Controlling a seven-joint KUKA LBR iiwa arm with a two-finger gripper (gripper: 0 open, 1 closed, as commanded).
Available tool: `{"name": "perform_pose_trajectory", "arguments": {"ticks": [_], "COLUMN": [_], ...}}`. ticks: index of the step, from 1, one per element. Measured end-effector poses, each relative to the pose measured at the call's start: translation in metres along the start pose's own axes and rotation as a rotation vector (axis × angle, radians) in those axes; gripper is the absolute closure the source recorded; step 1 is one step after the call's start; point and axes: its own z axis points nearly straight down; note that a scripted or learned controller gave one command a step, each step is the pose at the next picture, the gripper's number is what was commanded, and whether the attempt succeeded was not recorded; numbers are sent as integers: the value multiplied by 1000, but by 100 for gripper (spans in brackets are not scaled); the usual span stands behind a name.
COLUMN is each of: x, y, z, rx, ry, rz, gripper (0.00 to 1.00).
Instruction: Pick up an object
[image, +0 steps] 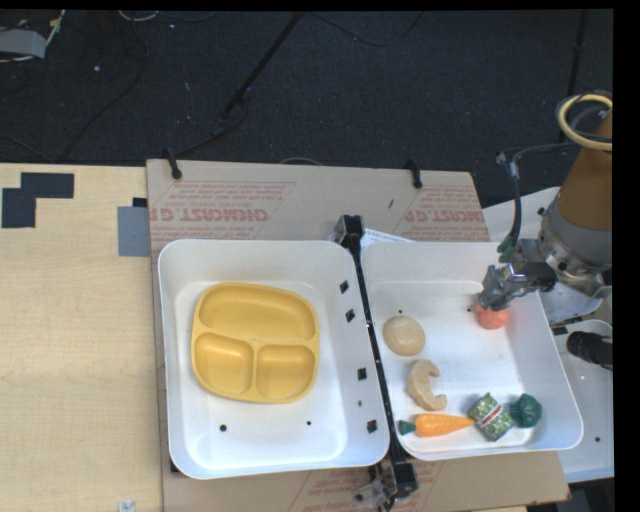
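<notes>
The gripper (497, 295) sits right on the red ball (491, 318), at three o'clock, likely to grab it. I cannot tell if it grips. The yellow plate (256, 341) lies apart at nine.

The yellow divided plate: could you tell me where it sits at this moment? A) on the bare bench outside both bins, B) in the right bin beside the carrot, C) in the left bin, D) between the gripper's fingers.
C: the yellow divided plate lies flat on the floor of the left bin, while the carrot lies in the right bin, where the gripper is.
</notes>
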Motion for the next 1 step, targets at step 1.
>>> {"name": "perform_pose_trajectory", "arguments": {"ticks": [1], "x": [56], "y": [-15], "z": [-2], "rx": [0], "ry": [1], "rz": [-1], "gripper": [100]}}
